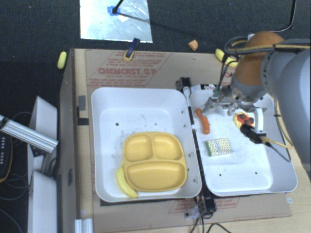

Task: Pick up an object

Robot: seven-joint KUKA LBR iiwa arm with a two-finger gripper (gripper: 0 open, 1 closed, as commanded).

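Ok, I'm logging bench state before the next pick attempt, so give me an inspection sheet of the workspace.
Surface: two white bins side by side, left bin and right bin, on a cardboard sheet.
Job's things: yellow divided plate and banana in the left bin; orange carrot-like piece, green-dotted sponge, small yellow-red item in the right bin.
Clutter: yellow piece and tan piece on the floor.
Grippers: gripper low over the right bin's far side; finger state unclear.
Cables: black cable above the arm.
Surroundings: dark carpet, silver sheet.
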